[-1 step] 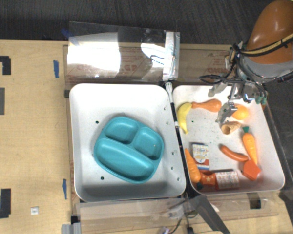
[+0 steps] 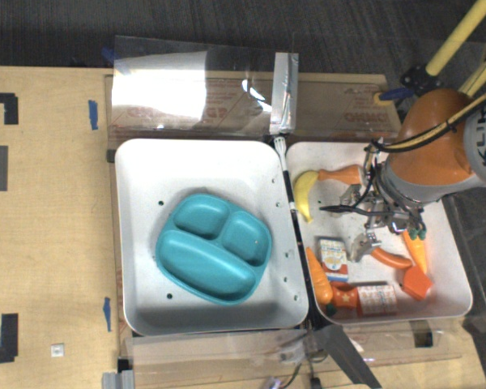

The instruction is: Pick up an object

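Camera view – gripper (image 2: pixel 364 232) low in right bin (image 2: pixel 458 298) over the small carton (image 2: pixel 332 254), likely lining up a grab – can't tell jaw state.

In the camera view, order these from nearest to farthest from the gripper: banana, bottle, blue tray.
1. Banana, just left of the gripper, same bin.
2. Bottle, below it, at the near wall.
3. Blue tray, left bin.

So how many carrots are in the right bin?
2 that I can make out. One carrot lies along the right bin's left wall, below the banana. Another carrot lies right of the hand. The arm may hide more.
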